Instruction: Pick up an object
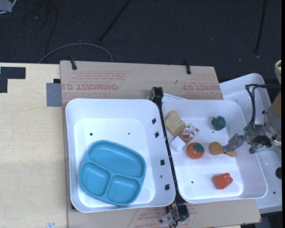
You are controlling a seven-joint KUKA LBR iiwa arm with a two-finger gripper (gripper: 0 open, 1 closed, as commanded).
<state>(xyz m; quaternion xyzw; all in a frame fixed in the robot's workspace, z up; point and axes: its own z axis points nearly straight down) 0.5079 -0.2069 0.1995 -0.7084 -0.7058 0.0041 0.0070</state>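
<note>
Orange ball (216, 148) is sitting right of frame centre, in the right bin (199, 196); the gripper (232, 145) is hovering beside it, fingers parted, holding nothing (tomato (195, 150) nearby). Closing off-centre risks knocking it away.

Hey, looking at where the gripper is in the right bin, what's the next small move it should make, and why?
Probably close on the small orange-brown object. The gripper sits low in the right bin with its fingers open right beside that piece, nearer to it than to the tomato or red pepper. Whether the fingers truly straddle it is unclear.
</note>
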